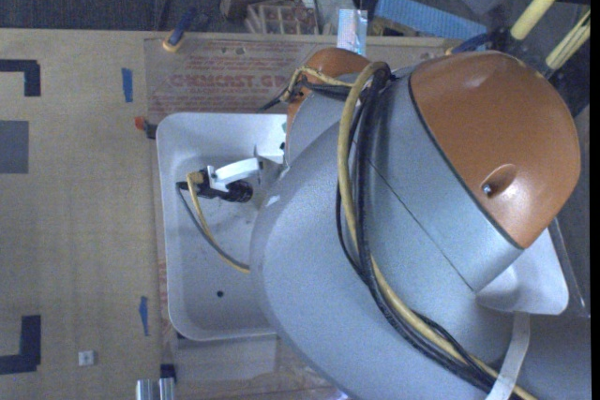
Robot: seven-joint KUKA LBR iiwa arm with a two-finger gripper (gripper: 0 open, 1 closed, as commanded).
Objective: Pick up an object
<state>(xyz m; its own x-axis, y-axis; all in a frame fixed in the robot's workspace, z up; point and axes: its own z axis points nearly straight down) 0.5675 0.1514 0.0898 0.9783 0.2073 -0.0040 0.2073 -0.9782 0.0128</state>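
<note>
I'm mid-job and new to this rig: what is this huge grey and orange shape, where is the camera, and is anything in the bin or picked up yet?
There is one camera, fixed above the bench and looking down at a slant. The big grey shape is the robot arm, very close to the lens; the orange dome is part of it. Its far end reaches down into the white bin at the left. On the bin floor I see a tiny dark speck, too small to name. Whether anything is held cannot be told from here.
</note>
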